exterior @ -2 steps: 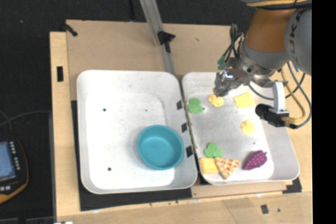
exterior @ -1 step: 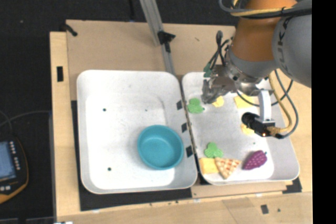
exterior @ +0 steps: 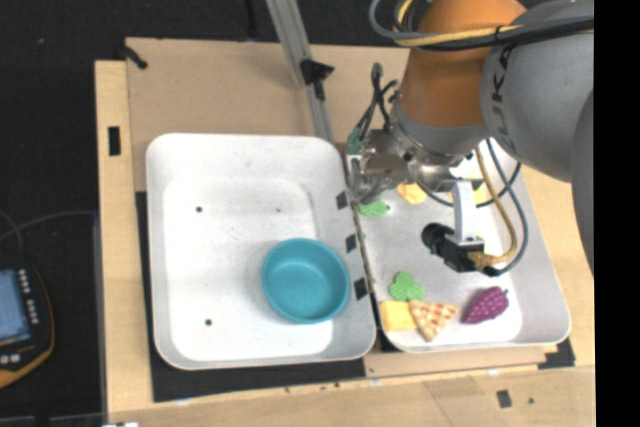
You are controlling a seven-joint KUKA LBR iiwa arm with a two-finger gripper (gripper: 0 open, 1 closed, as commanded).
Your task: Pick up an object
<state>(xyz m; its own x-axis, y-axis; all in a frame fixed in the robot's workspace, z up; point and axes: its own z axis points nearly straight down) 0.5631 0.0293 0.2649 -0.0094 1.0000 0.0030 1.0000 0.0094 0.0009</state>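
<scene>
Orange and grey, the big robot arm (exterior: 470, 65) comes in from the right and bends down over the right bin (exterior: 530, 305). Its hand (exterior: 372, 173) sits low at the top left corner of that bin, close to the wall between the two bins. I cannot tell if the hand is open or closed, because the wrist and some wires cover it.

Just under the hand lies a small green toy (exterior: 374, 208) (it looks like a leaf, but it is too small to be sure). It is very close to the hand, and I cannot tell if they touch. A little yellow toy (exterior: 411, 193) lies just to the right of the hand.

More toys sit far from the hand, along the near edge of the right bin: a green broccoli (exterior: 405, 287), a yellow block (exterior: 396, 317), a pizza slice (exterior: 434, 318) and purple grapes (exterior: 485, 305). The block and the pizza slice touch.

In the left bin (exterior: 200, 175) a blue bowl (exterior: 304, 280) stands upright near the right wall. Both bins rest on the tan desk (exterior: 200, 85).
</scene>
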